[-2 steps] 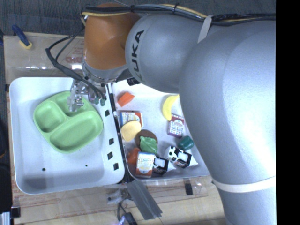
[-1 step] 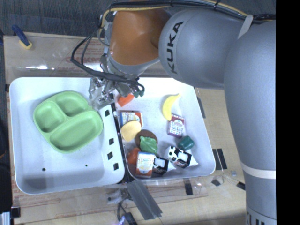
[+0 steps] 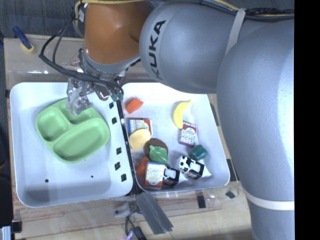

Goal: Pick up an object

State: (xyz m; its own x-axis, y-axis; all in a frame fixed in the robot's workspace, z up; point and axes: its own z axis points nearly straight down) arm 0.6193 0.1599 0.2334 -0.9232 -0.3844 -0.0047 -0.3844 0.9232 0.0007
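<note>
- We note a wooden bench [image 3: 45, 216] carrying two white bins: left bin [image 3: 30, 184], right bin [image 3: 212, 134], touching along a shared edge.
- Blue-and-yellow item [image 3: 22, 39] on the bench, far left corner, blurred.

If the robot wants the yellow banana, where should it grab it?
Probably across the banana's thick middle, coming straight down from above. It lies flat in the right bin, curved, with bare white floor on both long sides, so the fingers could straddle its narrow width. The small red packet sits close to its lower end, so avoid that tip.
</note>
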